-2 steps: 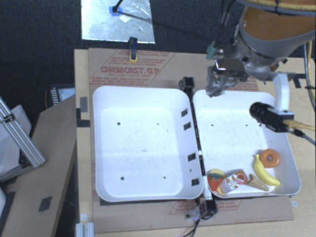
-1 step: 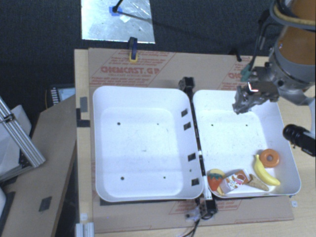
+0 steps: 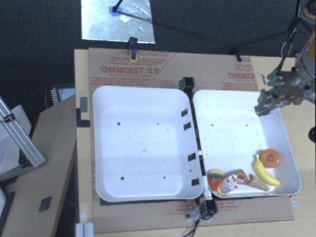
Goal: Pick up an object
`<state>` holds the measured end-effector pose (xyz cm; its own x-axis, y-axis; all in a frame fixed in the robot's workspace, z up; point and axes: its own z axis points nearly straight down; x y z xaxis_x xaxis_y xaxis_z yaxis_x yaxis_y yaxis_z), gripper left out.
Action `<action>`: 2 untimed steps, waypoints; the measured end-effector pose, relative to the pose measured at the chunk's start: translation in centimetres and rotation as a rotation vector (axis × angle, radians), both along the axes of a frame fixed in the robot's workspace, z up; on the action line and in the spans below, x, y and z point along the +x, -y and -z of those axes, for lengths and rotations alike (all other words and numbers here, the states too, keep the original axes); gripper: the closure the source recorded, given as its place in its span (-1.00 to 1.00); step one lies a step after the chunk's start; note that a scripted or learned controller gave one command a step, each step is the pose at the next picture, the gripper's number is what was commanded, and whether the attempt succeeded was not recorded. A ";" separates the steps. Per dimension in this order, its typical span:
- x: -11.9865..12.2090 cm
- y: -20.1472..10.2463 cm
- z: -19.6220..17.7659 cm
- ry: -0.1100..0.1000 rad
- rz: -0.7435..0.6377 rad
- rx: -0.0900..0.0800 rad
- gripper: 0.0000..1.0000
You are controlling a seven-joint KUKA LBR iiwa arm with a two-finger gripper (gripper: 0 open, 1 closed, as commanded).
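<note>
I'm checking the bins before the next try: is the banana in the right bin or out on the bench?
In. The banana lies inside the right bin, at its near right corner beside an orange ring.

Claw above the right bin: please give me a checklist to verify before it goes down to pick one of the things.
1. Things to pick are in the right bin: ok. A banana, an orange ring, a tomato-like toy and a small packet lie along its near edge.
2. Claw is over a target: not ok. It hangs at the bin's far right rim, apart from the things.
3. Claw is free of any load: cannot tell.
4. Targets are separated: not ok. The packet touches the tomato-like toy, and the banana lies close beside the ring.
5. Path to the near edge is free: ok.
</note>
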<state>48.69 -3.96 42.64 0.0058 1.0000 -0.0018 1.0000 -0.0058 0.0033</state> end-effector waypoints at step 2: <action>6.9 1.2 9.6 0.008 -0.011 0.000 1.00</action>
<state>55.55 -5.11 33.09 -0.0053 1.0000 -0.0017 0.9999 0.0053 0.0109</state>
